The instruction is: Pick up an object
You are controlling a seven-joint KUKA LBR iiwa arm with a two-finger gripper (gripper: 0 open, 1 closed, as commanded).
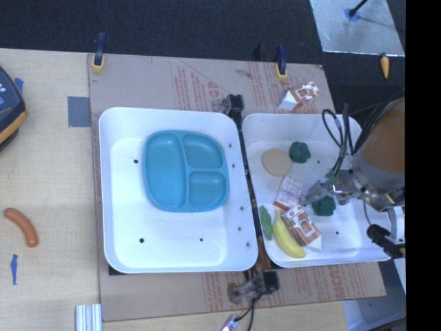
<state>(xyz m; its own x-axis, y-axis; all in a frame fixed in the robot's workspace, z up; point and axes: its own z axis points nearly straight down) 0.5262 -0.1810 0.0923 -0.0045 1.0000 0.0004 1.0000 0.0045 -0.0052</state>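
Gripper (324,195), finger state indiscernible, hovers touching one green broccoli-like toy (324,206) in the right bin (344,255); leftward lie one banana (285,236), two small cartons (302,225), one tan disc (277,161).

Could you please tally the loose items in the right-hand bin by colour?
Dark green: 2, a lump and another by the claw
Light green: 1, a pod
Yellow: 1, a banana
Tan: 1, a disc
Orange-and-white: 2, a packet and a carton
Total: 7
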